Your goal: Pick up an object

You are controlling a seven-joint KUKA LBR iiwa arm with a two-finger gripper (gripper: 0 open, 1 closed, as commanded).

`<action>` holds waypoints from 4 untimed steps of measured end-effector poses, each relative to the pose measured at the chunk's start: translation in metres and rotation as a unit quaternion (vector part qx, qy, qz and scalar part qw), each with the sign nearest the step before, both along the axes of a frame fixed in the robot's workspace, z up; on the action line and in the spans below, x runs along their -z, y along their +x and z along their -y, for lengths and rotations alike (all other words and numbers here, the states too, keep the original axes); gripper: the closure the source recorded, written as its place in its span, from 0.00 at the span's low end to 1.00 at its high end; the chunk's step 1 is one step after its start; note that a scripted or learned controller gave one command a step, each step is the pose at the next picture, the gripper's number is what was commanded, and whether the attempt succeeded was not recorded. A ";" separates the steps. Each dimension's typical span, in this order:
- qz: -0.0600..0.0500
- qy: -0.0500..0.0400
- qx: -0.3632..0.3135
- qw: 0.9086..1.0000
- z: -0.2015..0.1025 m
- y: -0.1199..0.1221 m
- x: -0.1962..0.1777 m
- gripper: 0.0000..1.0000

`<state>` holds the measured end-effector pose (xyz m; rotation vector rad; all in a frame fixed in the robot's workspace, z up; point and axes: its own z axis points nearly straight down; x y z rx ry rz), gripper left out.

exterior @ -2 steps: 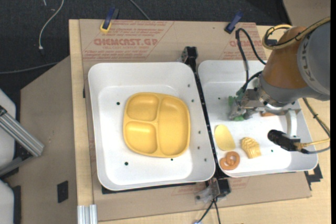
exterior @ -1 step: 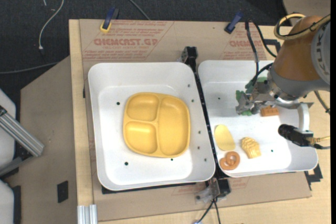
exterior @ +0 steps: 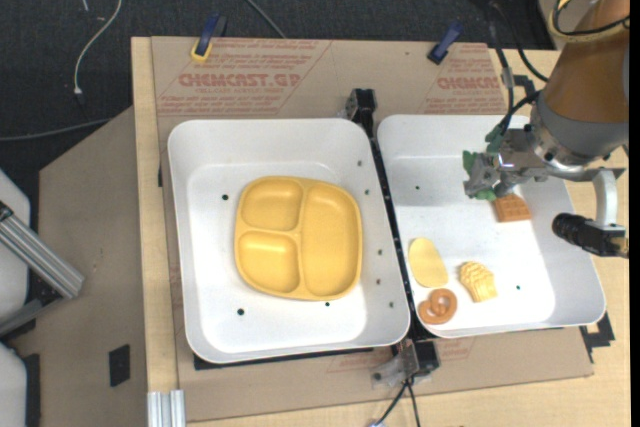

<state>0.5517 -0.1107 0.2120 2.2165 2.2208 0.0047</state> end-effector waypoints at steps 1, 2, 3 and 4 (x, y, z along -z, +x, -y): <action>-0.002 0.000 0.000 1.000 0.000 0.001 -0.003 1.00; -0.004 0.001 -0.001 1.000 -0.050 0.005 0.005 1.00; -0.001 0.002 -0.003 1.000 -0.108 0.008 -0.009 1.00; -0.002 0.001 -0.002 1.000 -0.159 0.012 -0.001 1.00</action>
